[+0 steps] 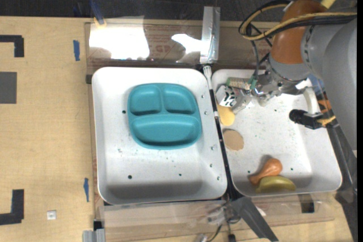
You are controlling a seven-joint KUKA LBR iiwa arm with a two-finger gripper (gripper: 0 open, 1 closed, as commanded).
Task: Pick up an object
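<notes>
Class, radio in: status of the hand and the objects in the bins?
Hand low in right bin, grip unclear. Tan disc, orange piece loose. Teal tray in left bin.

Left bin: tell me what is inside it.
The left bin holds one teal divided plate with three compartments, lying flat near the middle. Dark specks dot the white floor around it. Whatever lies under the plate is covered and cannot be seen.

orange pear-shaped object (266, 170), right bin's (317, 147) front
</notes>
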